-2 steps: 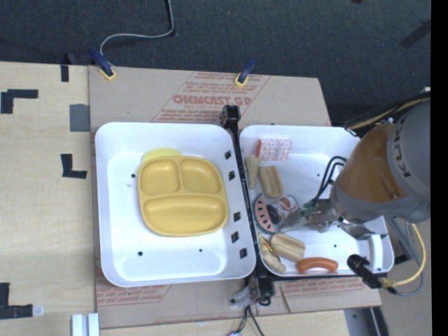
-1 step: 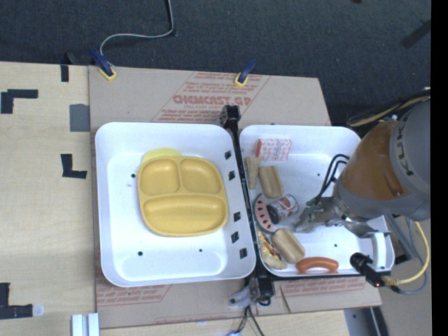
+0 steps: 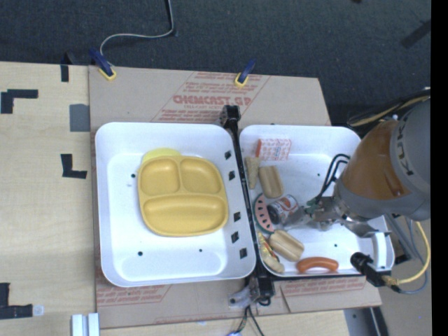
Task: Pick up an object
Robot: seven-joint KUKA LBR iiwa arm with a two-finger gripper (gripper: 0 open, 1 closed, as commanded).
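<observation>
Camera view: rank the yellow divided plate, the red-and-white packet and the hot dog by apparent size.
1. yellow divided plate, by far the largest
2. and 3. red-and-white packet and hot dog: look about alike, so not ranked.

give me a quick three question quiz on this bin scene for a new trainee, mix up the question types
1. True or false: the yellow divided plate lies in the left bin.
2. Multiple choice: which item lies nearest the front wall of the right bin? A) the hot dog B) the red and white carton C) the small can
3. Fill in: the gripper reaches into the ____ bin.

Key:
1. True. The plate has three compartments and sits alone in that bin.
2. A. The hot dog lies along the front wall; the carton is at the back.
3. Right. It sits low beside the small can, among the toy foods.
</observation>
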